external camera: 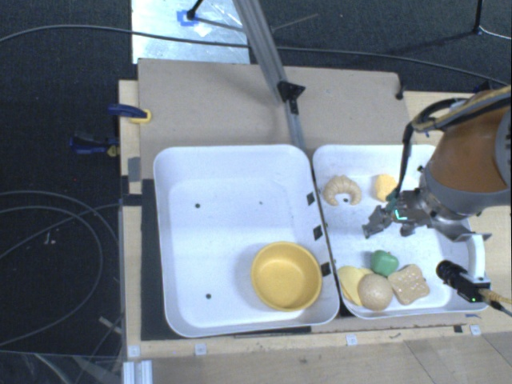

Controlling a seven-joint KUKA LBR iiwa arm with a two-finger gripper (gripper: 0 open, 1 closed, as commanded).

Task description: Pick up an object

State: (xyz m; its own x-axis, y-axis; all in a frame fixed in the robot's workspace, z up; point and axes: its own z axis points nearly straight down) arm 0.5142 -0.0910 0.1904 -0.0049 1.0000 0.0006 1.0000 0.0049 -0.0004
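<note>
Gripper (390, 221) position: I see it above the middle of the right bin (356, 234), at the end of the grey arm (472, 174) that enters from the right edge. I cannot tell from this slant how its fingers are set; nothing shows between them.

Right bin contents, as I read them:
- a croissant (342, 189) near the far left corner;
- a small yellow piece (386, 186) just beside it along the far wall;
- a green pepper (385, 262) below the gripper, apart from it;
- a slice of toast (409, 284) at the near edge, touching the pepper's right side;
- a pale round roll (374, 292) at the near edge, touching the toast;
- a yellow item (350, 278) at the near left corner, partly under the roll.

Left bin (216, 206) contents: one yellow bowl (286, 275), upright, at the near right corner.

Both bins rest side by side on a brown board (216, 102).
</note>
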